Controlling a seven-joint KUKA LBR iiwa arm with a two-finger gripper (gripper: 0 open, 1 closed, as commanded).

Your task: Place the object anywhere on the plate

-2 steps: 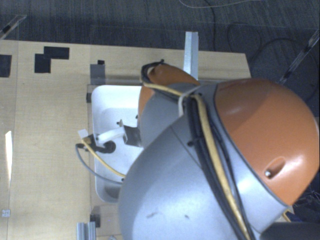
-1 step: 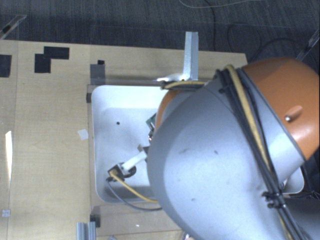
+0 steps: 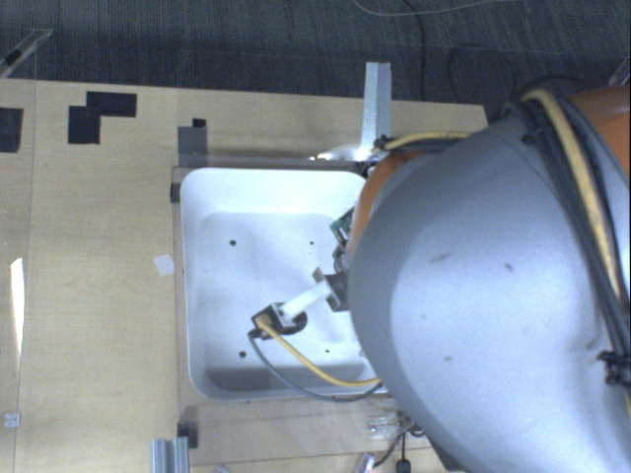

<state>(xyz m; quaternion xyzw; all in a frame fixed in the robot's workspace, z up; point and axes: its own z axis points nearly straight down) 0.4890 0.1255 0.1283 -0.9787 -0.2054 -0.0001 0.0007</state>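
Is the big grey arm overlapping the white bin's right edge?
Yes, the grey arm covers the right rim of the white bin from top corner to bottom.

Floor along the top is dark grey ribbed carpet, with a thin pale cable lying loose across it. Below that it's all pale plywood bench top. Some black tape patches are stuck near the bench's far left corner. A short aluminium post stands upright by the far edge. A small white paper scrap lies toward the left edge, and there's a bright glare streak right by that edge.
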